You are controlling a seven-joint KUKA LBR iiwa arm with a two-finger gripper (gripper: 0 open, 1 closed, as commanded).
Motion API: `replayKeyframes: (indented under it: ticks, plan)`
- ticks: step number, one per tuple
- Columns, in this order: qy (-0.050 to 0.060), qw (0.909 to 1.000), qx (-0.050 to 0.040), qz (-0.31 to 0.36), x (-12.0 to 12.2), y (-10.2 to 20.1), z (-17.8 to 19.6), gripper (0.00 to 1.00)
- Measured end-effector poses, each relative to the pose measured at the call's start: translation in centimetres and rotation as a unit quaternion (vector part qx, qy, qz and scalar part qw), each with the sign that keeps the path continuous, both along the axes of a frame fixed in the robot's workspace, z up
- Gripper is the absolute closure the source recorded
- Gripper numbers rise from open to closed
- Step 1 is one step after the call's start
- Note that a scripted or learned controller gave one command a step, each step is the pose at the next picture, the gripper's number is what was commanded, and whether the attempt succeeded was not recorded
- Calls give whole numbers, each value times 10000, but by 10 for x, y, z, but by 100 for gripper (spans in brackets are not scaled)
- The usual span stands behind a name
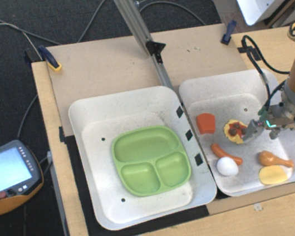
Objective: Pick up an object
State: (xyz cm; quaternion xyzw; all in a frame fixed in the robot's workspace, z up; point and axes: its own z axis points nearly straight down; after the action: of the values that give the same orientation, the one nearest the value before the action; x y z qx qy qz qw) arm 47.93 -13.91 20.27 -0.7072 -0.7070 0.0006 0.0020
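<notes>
The right bin (244, 87) holds several toy foods: an orange block (206, 123), a yellow and red piece (232, 130), a carrot (223, 152), a white egg (227, 166), a brown drumstick (274, 159) and a pale yellow piece (274, 175). My gripper (253, 129) reaches in from the right and sits low in this bin, right against the right side of the yellow and red piece. The arm's wrist hides part of the bin's right side.
The left bin (93, 147) holds a green divided plate (151, 159). A metal pole (140, 25) slants down to the gap between the bins. A teach pendant (6, 176) lies off the bench at left. Cables run near the arm at right.
</notes>
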Motion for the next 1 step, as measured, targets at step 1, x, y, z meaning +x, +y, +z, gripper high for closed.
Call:
replayKeyframes:
  ticks: [1]
  plan:
    - [-7,10000,-2,2,0,0,1,0]
